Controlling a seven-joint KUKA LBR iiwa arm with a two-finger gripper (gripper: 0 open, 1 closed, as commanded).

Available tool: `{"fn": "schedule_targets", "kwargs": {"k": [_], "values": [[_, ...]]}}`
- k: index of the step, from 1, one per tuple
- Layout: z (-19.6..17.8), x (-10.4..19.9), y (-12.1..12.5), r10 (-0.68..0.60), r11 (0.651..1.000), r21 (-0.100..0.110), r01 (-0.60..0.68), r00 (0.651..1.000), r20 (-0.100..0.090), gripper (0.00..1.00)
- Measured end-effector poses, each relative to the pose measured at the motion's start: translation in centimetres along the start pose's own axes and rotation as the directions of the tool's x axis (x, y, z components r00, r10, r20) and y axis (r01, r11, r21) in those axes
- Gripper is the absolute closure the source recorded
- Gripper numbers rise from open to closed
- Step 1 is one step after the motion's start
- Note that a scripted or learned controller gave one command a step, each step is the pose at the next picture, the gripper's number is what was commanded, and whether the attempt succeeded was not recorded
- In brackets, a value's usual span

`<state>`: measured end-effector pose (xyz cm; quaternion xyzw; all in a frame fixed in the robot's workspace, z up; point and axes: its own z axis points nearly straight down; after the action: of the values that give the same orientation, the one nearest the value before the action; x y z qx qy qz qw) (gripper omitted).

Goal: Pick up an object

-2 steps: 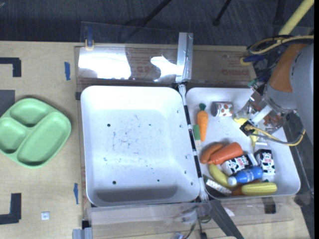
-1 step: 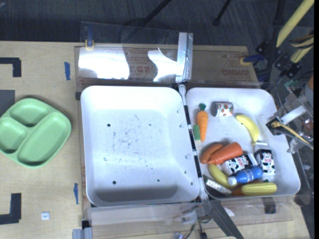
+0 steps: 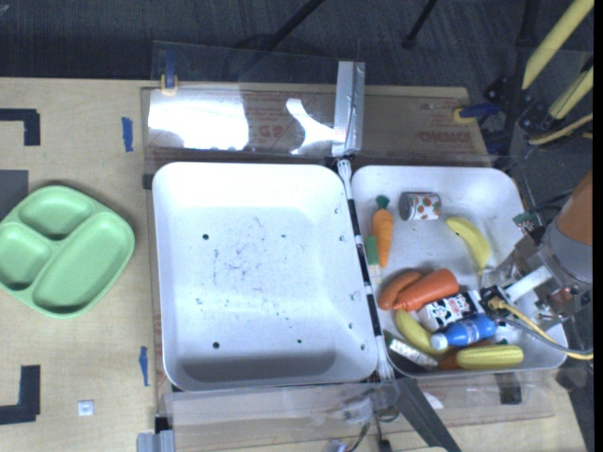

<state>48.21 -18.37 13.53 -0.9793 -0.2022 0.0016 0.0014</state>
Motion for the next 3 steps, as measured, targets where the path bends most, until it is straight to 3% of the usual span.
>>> {"fn": "schedule_targets", "kwargs": {"k": [1,2,3], "values": [[-8.2,0.8,-2.5,-0.406,0.914,-0.005,0.406,0.914,-0.001,0.0],[1.8,4.4,0.3,-0.379,0.925,-0.02,0.378,0.926,-0.009,0.0],[-5.4,9.4,5.7,-0.299,0.954,-0.003,0.299,0.954,-0.001,0.0]]}}
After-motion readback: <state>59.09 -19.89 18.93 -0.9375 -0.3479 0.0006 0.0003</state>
